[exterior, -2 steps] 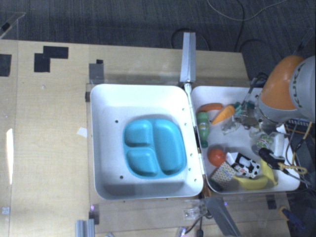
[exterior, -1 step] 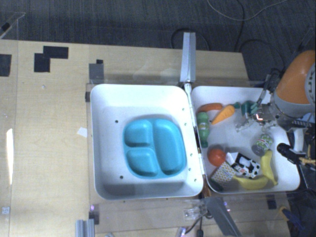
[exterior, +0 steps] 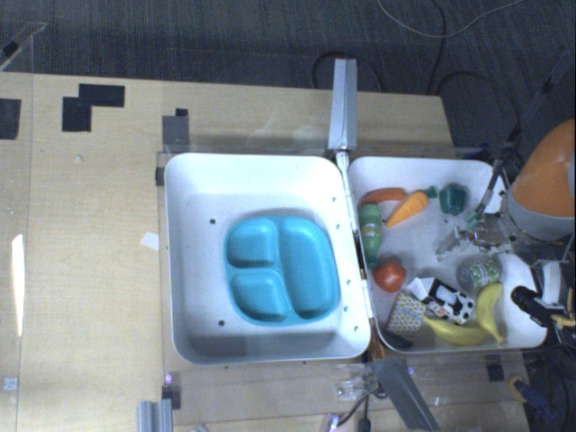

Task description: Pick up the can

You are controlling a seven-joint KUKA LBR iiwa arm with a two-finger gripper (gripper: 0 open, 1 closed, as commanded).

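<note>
Silvery can lay in right bin, near its right wall, just above the banana — axis too blurred to tell. Gripper hung just above can; couldn't tell how far open or if holding anything. Left bin: 1 blue 3-compartment tray. 1 carrot, 1 tomato.

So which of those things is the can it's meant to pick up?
Look in the right bin, the crowded one. Near its right side, just above the yellow banana, lies the can. It is small, shiny and silvery with some green, unlike the bright toy foods around it.
</note>
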